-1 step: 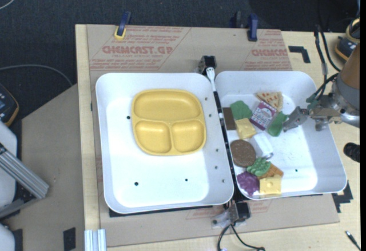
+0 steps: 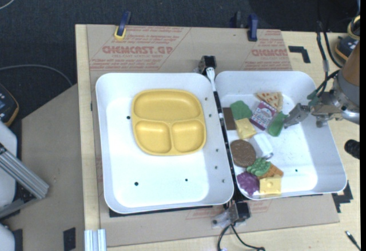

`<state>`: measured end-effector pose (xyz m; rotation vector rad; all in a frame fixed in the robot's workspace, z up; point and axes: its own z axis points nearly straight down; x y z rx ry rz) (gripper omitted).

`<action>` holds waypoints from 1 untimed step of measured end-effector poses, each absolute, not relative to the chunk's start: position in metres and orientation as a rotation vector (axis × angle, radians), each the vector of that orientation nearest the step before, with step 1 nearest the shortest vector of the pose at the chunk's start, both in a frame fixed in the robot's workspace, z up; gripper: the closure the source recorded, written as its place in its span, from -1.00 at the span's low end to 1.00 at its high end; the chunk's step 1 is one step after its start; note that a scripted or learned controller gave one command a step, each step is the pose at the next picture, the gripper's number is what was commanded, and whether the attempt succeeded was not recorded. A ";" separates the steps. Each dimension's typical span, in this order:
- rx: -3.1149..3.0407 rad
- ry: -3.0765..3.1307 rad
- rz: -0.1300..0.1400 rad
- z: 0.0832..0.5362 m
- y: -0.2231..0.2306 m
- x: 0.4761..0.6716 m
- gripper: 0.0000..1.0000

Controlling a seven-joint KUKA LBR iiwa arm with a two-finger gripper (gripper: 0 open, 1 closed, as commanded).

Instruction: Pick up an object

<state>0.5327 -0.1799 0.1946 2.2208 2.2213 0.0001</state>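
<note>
Toy food lies in the right bin [image 2: 320, 158]. A slim green piece [image 2: 277, 124] rests near the middle, and my gripper [image 2: 293, 116] hangs low just to its right, close to it or touching it. Left of the green piece are a purple-and-white packet [image 2: 263, 114], a pizza slice [image 2: 270, 98], a green block [image 2: 240, 110] and a yellow cheese wedge [image 2: 246, 128]. Toward the front lie a brown patty [image 2: 244, 153], a green leafy piece [image 2: 258, 166], purple grapes [image 2: 247, 181] and another yellow cheese [image 2: 270, 186]. I see nothing lifted off the bin floor.
The left bin [image 2: 114, 147] holds a yellow divided plate [image 2: 168, 121]. A brown bar [image 2: 227, 118] lies against the wall between the bins. The arm [image 2: 349, 95] comes in over the right bin's right rim. Cables [image 2: 326, 55] hang at the far right.
</note>
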 end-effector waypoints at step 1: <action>2.226 2.225 -0.004 0.151 -0.183 0.528 -1.00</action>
